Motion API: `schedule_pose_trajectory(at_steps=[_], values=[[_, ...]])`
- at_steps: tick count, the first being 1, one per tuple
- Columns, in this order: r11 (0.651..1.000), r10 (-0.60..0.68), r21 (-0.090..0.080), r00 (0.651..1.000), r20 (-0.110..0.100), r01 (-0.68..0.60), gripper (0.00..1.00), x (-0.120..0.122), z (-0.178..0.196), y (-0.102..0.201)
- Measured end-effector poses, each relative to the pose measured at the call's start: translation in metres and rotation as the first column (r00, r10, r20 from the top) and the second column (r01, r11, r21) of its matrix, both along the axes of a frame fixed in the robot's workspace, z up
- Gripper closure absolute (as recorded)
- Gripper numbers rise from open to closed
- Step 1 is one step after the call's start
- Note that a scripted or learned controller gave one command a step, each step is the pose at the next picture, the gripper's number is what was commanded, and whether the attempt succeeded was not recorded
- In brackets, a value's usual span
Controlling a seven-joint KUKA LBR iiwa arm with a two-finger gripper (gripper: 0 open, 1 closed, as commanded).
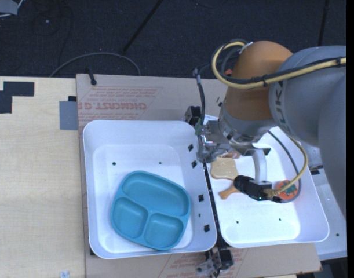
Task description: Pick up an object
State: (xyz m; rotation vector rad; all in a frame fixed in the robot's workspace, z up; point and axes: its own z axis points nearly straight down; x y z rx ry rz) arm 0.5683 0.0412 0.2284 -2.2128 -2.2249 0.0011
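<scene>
Two shallow white bins sit side by side on the counter [32, 184], the left bin [101, 155] and the right bin [263, 225]. The left one holds a single thing, one blue tray [150, 209] divided into three compartments. The right one holds three small things: one tan slice of toast [224, 168], one tan stick-shaped piece [226, 193] just near of it, and one round orange item [288, 191] to their right, partly hidden. One cardboard sheet [124, 100] lies under both bins. On the far left, the counter bears one black patch [11, 94] and one grey patch [68, 114].
</scene>
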Motion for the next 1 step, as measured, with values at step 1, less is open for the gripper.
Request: schedule_pose_trajectory(at_steps=[1], values=[[1.000,-0.001,-0.001,1.000,-0.003,0.001,1.00,-0.0018,-0.0093,0.0495]])
